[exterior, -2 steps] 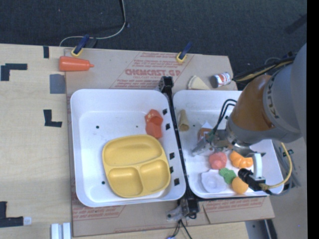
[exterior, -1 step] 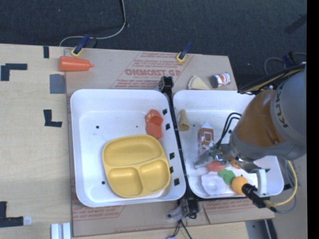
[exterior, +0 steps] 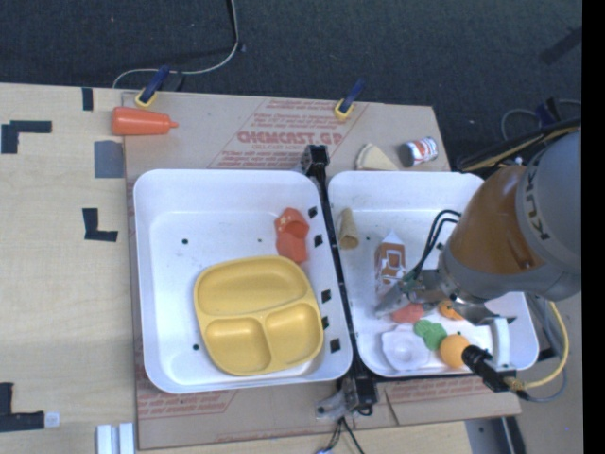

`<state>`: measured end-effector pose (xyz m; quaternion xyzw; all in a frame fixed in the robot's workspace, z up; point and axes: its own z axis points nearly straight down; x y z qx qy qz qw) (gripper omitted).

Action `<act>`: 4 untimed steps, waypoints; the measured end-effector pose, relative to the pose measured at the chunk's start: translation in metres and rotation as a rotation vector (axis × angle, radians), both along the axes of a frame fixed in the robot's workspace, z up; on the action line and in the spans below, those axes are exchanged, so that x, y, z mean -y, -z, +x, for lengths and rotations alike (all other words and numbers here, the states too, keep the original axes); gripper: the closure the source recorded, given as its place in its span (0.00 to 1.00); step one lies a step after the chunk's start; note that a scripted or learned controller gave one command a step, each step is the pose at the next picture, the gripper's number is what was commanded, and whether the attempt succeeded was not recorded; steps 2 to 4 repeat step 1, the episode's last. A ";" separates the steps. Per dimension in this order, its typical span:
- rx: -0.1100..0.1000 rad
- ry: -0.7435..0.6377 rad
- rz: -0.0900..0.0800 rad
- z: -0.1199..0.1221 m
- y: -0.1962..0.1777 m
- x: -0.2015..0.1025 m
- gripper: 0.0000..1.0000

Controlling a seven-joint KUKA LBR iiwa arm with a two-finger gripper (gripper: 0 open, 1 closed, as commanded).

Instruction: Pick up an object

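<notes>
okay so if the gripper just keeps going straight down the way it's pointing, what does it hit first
Most likely the small red object lying on the floor of the right bin, right under the gripper. A green piece sits just beside it. Depth is hard to judge from this slanted view, so it could land on bare bin floor instead.

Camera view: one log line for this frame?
arm: over right bin | gripper: low among small items, grasp unconfirmed | left bin: yellow divided plate, orange item | status: in progress
</notes>
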<state>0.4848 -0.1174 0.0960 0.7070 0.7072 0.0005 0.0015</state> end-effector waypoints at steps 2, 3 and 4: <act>0.005 -0.010 0.003 0.033 -0.093 -0.085 1.00; 0.005 -0.010 0.003 0.033 -0.093 -0.085 1.00; 0.005 -0.010 0.003 0.033 -0.093 -0.085 1.00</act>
